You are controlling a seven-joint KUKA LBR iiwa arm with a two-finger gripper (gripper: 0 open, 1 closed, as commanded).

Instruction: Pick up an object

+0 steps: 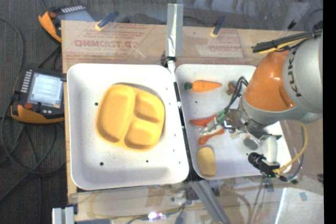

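Note:
My gripper (221, 123) hangs low in the right bin (273, 72), at the end of the grey and orange arm that reaches in from the right. Its tip sits between two red pepper-like pieces: one (201, 121) just to its left and another (209, 135) just below it. Whether it touches either piece is hidden by the tip. An orange carrot (206, 86) lies near the bin's far edge. A tan, potato-shaped object (206, 160) rests at the bin's near left corner. A small brown item (231, 88) lies beside the arm.
The left bin (84, 165) holds a yellow divided plate (132, 116) in its middle. A metal divider rail (178, 107) runs between the bins. Cardboard (121, 42) lies behind the bins, and a handheld pendant (39, 94) rests on the floor at left.

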